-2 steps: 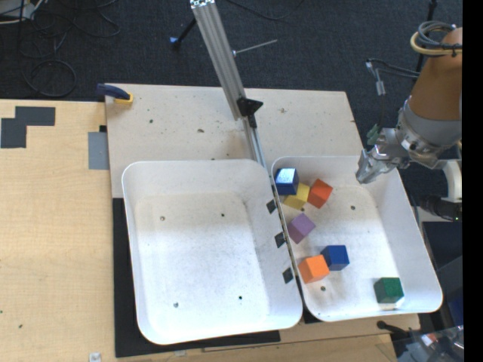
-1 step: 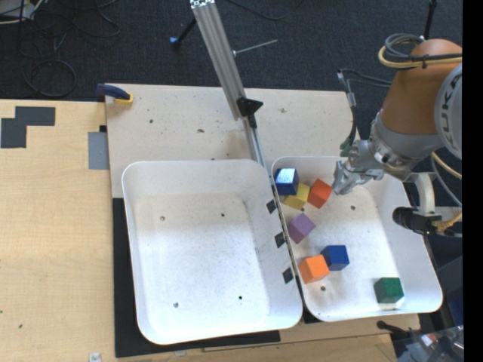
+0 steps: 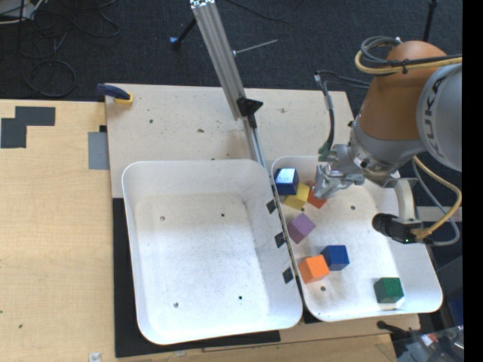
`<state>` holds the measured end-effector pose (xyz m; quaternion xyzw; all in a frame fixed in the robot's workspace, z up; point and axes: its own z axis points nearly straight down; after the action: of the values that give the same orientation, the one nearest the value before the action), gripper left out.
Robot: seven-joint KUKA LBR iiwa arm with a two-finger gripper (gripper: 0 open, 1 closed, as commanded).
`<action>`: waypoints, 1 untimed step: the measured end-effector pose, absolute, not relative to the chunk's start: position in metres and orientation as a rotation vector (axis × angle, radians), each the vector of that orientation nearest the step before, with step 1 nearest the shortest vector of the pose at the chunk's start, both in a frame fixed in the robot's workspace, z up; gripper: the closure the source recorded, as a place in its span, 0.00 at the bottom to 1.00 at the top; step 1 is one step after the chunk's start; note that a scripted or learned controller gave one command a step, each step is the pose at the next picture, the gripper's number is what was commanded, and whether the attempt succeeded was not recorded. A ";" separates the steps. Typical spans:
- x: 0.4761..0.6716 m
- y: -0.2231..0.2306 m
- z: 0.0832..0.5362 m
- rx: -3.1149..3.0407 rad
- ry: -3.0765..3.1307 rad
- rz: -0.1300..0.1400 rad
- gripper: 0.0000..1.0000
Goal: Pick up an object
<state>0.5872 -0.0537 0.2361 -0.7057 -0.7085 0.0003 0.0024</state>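
The grey arm point(image 3: 407, 111) with its orange band is reaching in from the right and hanging over the upper part of the right bin point(image 3: 423, 296), its gripper point(image 3: 326, 188) sitting low above a tight cluster of blocks near the bin's left wall. Directly beneath the gripper's tip a red block point(image 3: 316, 200) is peeking out, touching a yellow block point(image 3: 299, 197) just to its left; whether the gripper is actually clasping the red block, or how wide it is spread, I cannot tell, since the wrist is hiding that part. A blue-and-white block point(image 3: 285, 179) is lying just above the yellow one, close to the bin's upper left corner. Below the cluster a purple block point(image 3: 302, 226) is resting by itself, and further down an orange block point(image 3: 314, 268) and a dark blue block point(image 3: 336, 256) are sitting side by side, touching (the blue slightly higher in the view). A green block point(image 3: 389, 289) is lying apart near the bin's lower right corner. The left bin point(image 3: 151, 202) is standing beside it, their rims meeting along the middle.
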 end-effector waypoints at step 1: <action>0.558 -0.004 0.236 -2.214 -2.221 0.004 1.00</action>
<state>0.5577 -0.0036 0.2360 -0.7059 -0.7083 0.0011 0.0029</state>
